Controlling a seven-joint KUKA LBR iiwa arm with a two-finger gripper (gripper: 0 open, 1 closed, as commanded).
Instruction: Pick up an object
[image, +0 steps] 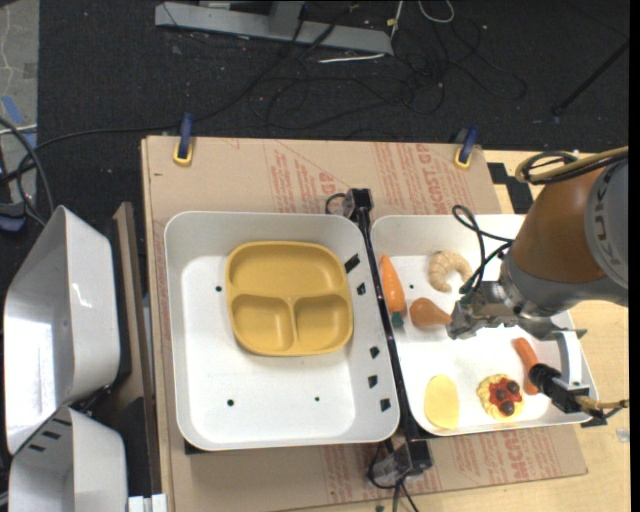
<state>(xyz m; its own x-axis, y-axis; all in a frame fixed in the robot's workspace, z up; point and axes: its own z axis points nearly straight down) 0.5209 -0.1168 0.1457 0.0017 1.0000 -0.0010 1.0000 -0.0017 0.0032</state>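
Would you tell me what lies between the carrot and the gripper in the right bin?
In the camera view, a brown rounded food piece lies between the carrot and the gripper.

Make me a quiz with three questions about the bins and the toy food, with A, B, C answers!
1. Where is the yellow divided plate?
A. in the left bin
B. in the right bin
C. on the floor

2. What colour is the carrot?
A. blue
B. orange
C. purple

3. How does the yellow divided plate lie?
A. flipped upside down
B. standing on its edge
C. flat, hollows facing up

Answers:
1 A: the plate rests inside the left bin, beside the right bin that holds the food.
2 B: the carrot by the right bin's left wall is orange.
3 C: its three hollows face the camera.
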